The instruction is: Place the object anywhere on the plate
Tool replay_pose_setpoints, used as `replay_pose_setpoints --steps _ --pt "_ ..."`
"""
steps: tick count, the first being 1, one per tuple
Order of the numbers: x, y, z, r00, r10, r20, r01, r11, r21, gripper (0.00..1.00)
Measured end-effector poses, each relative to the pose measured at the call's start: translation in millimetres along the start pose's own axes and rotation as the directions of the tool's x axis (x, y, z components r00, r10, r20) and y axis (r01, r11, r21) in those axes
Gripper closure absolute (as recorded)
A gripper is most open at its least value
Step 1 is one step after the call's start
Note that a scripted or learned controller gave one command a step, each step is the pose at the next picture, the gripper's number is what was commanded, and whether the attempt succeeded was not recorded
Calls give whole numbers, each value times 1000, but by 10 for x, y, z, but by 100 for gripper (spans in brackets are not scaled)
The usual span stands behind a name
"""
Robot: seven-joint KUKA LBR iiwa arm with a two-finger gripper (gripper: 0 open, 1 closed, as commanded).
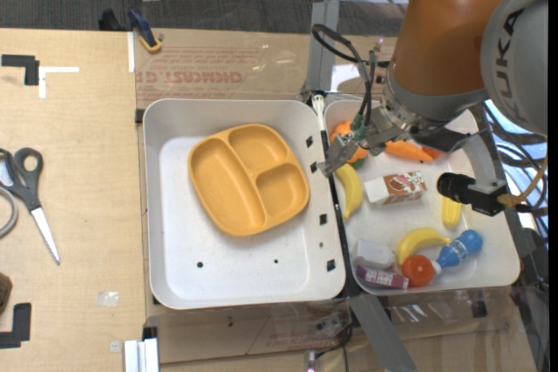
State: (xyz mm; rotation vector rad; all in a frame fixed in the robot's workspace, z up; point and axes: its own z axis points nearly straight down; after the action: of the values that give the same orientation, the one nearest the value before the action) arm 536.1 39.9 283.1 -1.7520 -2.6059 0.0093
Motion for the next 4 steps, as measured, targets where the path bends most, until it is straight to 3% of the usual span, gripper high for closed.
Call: replay_pose_setpoints --steps 1,2,3,4 --pt "-21 0 -81 1000 2 1 -2 1000 2 100" --pt "-20 0 -81 1000 2 1 -2 1000 2 0" --pt "-40 0 -163 1000 4 2 -4 1000 3 100" --pt "262 126 84 978 -209 -1 209 978 -3 100"
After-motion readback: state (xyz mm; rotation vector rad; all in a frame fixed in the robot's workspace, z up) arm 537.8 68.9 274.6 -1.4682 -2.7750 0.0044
